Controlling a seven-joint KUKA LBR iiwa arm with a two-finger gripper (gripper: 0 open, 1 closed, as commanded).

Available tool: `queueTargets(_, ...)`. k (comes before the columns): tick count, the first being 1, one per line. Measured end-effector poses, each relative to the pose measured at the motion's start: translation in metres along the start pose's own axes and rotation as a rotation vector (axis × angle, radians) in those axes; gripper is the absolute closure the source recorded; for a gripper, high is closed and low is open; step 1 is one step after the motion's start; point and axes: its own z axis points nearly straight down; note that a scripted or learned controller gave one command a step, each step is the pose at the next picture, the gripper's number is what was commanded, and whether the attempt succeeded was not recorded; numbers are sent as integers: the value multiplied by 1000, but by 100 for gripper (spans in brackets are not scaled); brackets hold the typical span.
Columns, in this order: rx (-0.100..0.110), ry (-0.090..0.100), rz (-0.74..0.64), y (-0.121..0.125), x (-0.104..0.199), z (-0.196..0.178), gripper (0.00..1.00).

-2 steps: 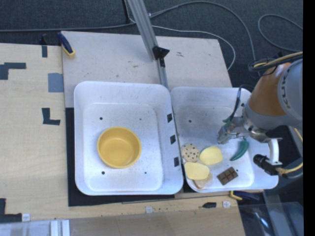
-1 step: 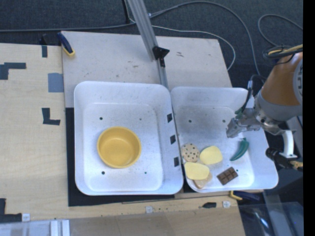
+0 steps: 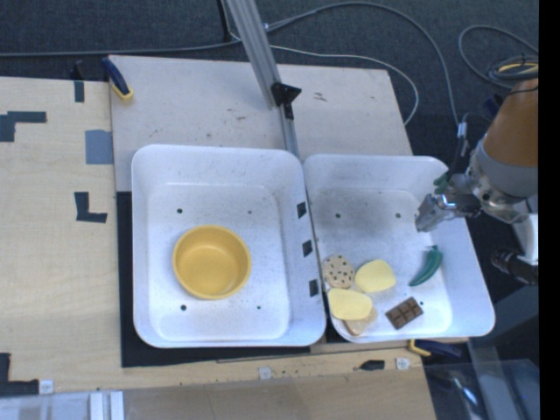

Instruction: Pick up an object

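We see the gripper [image 3: 430, 213] poised at the right bin's [image 3: 367, 169] far edge, its finger state unclear to us, just above the green pepper [image 3: 426, 267], likely the nearest pick among food clustered along the front.

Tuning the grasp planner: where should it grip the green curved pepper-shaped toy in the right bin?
Probably across the middle of the green curved pepper-shaped toy, from above: it lies flat, long and narrow, apart from its neighbours near the right bin wall.
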Motion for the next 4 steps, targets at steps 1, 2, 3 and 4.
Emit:
queueTargets(1, 4, 2, -3, 8, 49, 7, 100)
queueTargets(2, 4, 2, -4, 1, 104, 8, 100)
queueTargets(3, 3, 2, -4, 10, 163, -1, 100)
queueTargets(4, 4, 2, -4, 3, 213, -2, 100)
